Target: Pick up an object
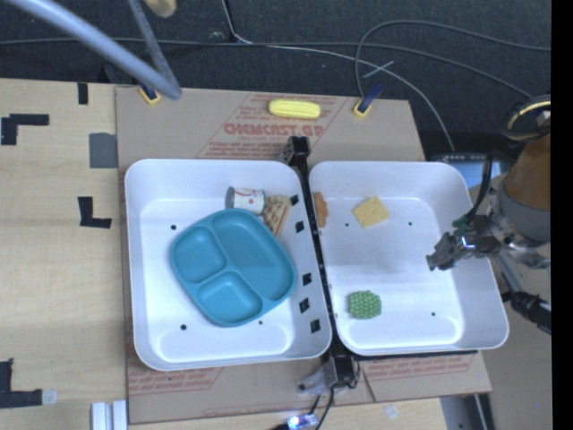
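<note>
White bins: I see two shallow trays clamped edge to edge on a cardboard sheet, the left bin and the right bin, so anything dropped or nudged stays inside low walls
Arm: my grey arm comes in from the right with its orange band over the right bin's far wall
Gripper: the gripper hangs dark and small at the right bin's right wall, over bare floor; I cannot tell from here how it is set, and I see nothing in it
Green ball: a knobbly green ball sits on the right bin's floor near the front left corner, well apart from the gripper; I judge it a fair target, free on all sides
Yellow block: a pale yellow block lies flat nearer the back, also free of the walls and also apart from the gripper
Blue tray: a blue divided tray fills the middle of the left bin, tilted diagonally; broad and flat, I judge it a poor pinch
Small can: a small can lies on its side just behind the blue tray
Task state: by my reading nothing is picked yet; the next move calls for crossing the right bin leftward before any descent
</note>
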Controlling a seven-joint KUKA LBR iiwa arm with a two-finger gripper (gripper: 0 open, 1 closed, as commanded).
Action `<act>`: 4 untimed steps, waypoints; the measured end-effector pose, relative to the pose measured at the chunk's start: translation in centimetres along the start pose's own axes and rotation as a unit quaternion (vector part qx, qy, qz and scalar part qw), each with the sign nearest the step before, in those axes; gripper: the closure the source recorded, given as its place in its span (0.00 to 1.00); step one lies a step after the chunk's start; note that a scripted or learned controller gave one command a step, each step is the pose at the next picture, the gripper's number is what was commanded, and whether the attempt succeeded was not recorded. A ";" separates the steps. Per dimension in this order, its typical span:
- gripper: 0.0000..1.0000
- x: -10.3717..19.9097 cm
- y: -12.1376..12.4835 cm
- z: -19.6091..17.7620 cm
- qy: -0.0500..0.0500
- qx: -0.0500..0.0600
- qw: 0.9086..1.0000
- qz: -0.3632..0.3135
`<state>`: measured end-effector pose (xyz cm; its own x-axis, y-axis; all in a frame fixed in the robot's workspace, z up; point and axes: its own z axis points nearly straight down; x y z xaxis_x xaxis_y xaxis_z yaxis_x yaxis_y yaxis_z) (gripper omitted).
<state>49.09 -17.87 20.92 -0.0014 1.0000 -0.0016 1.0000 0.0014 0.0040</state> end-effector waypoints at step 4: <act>1.00 17.5 4.3 -2.1 0.001 0.003 1.000 -0.003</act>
<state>53.40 -0.38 23.02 -0.0066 1.0000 0.0003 1.0000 0.0066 -0.0020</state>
